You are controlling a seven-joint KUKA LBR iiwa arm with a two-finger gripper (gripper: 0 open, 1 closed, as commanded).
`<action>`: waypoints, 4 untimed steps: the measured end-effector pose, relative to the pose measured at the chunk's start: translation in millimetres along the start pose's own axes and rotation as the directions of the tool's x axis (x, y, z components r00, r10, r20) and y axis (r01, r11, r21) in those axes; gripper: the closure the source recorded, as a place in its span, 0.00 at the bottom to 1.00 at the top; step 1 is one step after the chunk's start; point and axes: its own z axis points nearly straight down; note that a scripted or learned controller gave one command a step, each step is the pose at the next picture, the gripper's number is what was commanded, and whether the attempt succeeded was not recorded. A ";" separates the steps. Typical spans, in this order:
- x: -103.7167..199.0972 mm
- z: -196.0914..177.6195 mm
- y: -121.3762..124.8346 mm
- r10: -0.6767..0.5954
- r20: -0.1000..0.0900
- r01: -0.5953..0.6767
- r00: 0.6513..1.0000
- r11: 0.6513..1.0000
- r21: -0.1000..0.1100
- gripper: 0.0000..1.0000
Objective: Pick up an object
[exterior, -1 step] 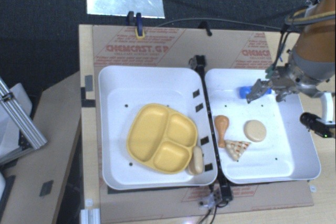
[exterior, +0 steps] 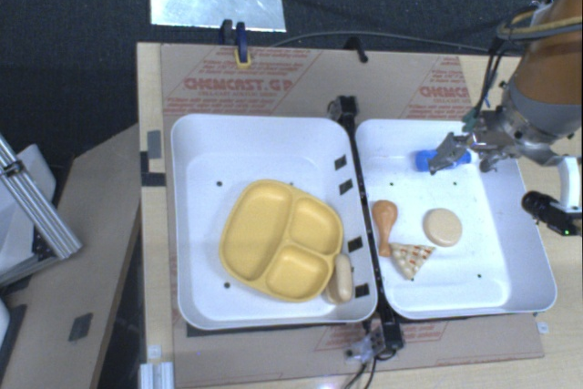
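Blue block (exterior: 430,159) sits in the right bin (exterior: 524,287), just left of your tool (exterior: 472,152) and touching its near finger. Your tool's fingers are spread apart and grasp nothing. Below the tool lie a round cookie (exterior: 443,227), a waffle wedge (exterior: 412,260) and a drumstick (exterior: 384,223). Far left, the yellow tray (exterior: 281,240) fills the other bin.

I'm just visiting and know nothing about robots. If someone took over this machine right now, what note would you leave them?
Hand: low over the right bin, by the blue object; nothing visibly held.
Right bin also holds an orange piece, a round beige piece and a waffle-patterned wedge.
Left bin: yellow divided tray with a beige piece at its edge.
Done: nothing lifted.
Left: grasp and lift one object, probably the blue one.
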 end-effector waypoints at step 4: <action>-11.3 145.8 -11.1 0.002 0.005 -0.002 1.000 1.000 -0.011 1.00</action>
